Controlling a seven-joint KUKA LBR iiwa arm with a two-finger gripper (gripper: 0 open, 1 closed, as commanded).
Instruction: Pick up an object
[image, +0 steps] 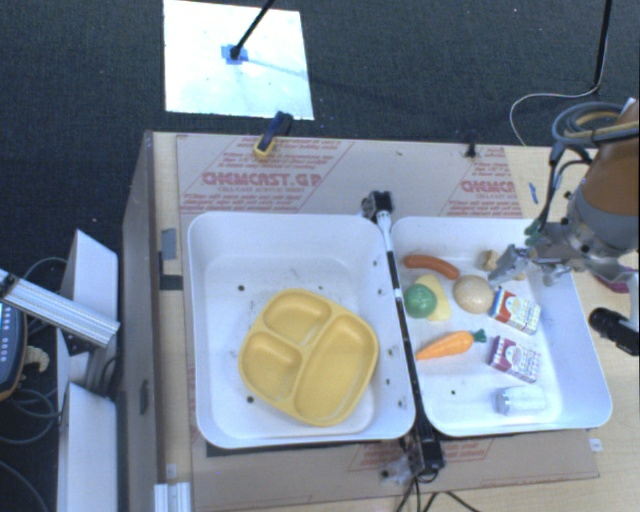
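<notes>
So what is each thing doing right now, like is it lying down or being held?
Yellow tray: flat in the left bin, nothing on it.
Sausage: lying loose in the right bin.
Carrot: lying loose.
Green and yellow fruit: lying loose.
Beige ball: resting loose.
Two small cartons: lying flat.
White bottle: on its side.
Gripper: above the right bin's far edge, holding nothing.

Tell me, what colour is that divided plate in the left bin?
Yellow. The divided plate shows plainly in the camera view.
</notes>
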